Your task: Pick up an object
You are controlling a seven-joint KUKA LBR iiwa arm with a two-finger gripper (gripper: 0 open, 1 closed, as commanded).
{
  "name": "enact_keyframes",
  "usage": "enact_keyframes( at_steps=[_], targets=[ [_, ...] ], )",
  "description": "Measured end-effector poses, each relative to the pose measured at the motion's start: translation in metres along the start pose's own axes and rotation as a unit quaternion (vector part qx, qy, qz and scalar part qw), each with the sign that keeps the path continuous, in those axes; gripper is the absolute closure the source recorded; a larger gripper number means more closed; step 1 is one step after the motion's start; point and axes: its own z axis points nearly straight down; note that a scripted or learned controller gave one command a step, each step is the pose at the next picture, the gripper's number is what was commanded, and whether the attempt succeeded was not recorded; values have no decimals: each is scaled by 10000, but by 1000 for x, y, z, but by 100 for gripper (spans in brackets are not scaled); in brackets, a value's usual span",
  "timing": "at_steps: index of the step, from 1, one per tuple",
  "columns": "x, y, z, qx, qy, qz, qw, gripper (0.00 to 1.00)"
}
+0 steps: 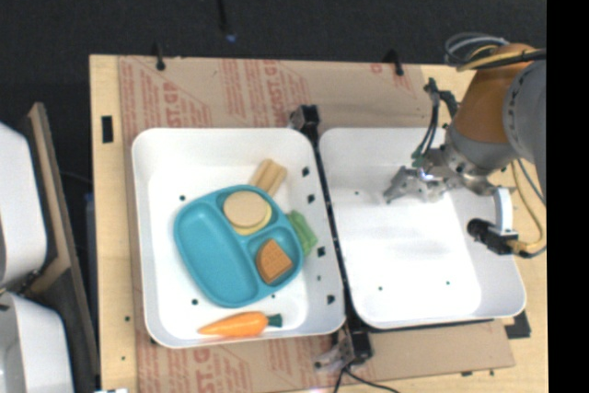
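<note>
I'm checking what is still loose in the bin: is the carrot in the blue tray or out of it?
Out. The carrot lies on the left bin's white floor, just below the blue tray.

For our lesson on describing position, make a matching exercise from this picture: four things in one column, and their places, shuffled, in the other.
Things:
1. carrot
2. blue tray
3. gripper
4. round biscuit

Places:
A. over the right bin
B. in the tray's upper compartment
C. near the left bin's front edge
D. middle of the left bin

Pairs: 1-C, 2-D, 3-A, 4-B
</note>
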Motion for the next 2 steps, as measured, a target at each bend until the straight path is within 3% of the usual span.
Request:
enact_keyframes(
  at_steps=[1,2],
  targets=[
    [-1,1,-13,-28,-5,5,10000,100],
    [0,4,-56,-37,-6,-3,10000,100]
  ],
)
